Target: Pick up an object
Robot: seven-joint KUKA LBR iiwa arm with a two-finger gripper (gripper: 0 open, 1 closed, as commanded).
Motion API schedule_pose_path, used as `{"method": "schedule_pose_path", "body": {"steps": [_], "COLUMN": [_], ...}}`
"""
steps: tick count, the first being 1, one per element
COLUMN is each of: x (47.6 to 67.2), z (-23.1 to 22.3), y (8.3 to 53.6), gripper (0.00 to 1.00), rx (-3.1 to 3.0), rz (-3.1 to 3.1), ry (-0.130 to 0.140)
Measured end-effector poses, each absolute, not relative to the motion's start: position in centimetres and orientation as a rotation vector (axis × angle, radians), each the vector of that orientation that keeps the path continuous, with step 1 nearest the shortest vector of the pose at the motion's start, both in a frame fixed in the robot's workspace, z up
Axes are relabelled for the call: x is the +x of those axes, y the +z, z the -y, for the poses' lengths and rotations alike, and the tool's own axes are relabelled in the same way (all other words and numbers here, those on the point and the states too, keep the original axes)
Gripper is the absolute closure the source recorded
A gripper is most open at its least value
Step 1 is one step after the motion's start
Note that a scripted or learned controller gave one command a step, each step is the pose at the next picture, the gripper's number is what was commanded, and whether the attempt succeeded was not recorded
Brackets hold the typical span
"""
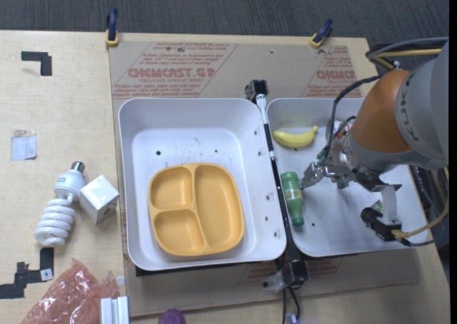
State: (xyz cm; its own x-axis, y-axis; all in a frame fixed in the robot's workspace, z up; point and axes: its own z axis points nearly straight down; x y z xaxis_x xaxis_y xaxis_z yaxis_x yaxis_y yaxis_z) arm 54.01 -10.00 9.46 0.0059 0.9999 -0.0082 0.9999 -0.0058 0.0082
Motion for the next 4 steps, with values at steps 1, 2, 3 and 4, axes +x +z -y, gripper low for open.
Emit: {"method": "schedule_pose_path", "body": {"steps": [1, 2, 3, 4], "x": [54.0, 62.0, 62.0, 62.1], "z": [9.9, 13.5, 13.5, 13.5], "y": [10.4, 9.3, 9.3, 10.3], "gripper": [1.00, 1.00, 0.00, 1.00], "rx": [2.222, 2.217, 2.218, 2.214], "rz": [-2.212, -2.224, -2.223, -2.225], "ry": [0.001, -0.001, -0.001, -0.002]}}
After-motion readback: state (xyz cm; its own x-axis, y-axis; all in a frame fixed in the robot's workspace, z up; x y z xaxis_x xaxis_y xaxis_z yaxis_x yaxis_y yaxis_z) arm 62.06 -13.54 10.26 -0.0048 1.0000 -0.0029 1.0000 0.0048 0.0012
